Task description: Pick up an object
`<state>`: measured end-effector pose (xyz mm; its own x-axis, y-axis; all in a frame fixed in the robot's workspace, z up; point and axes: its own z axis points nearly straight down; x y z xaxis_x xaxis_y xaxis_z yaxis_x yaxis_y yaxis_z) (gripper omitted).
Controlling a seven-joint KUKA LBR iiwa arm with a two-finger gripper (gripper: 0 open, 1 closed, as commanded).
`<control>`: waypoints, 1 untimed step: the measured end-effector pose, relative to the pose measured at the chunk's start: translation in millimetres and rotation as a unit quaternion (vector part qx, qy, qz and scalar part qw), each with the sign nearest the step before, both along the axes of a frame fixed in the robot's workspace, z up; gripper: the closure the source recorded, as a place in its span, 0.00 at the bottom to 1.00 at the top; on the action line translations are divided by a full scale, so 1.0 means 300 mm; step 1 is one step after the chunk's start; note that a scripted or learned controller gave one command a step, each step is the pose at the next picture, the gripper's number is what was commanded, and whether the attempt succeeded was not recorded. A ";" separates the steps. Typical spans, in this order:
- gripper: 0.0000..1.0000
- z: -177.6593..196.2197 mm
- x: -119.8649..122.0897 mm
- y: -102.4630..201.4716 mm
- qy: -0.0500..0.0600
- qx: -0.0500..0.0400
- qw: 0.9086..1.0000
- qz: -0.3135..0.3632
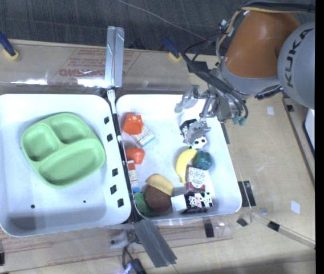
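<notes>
Reaching in from the right, the grey arm [264, 44] with its orange band hangs its tool [199, 131] low over the upper right part of the right bin [162, 104]; whether the tool is apart or together cannot be told, since its metal parts blur against a small black-and-white object [191, 129] directly beneath it. No object can be seen clamped in it. Just below lie a yellow banana [183, 163] and a teal ball [202, 160], touching each other, then a small red-and-white carton [196, 180] and a black-and-white cow-patterned box [198, 201] near the bin's lower edge. A brown ball [157, 200] and a yellow piece [160, 182] sit at the lower left, with two orange items [132, 123] along the divider. The left bin [13, 221] holds a green divided plate [63, 148]. Both bins rest on the wooden surface [276, 176].
</notes>
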<state>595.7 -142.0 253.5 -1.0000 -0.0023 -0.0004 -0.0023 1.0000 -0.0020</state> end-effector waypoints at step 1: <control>0.00 -0.247 0.062 -0.186 0.003 0.002 0.999 0.054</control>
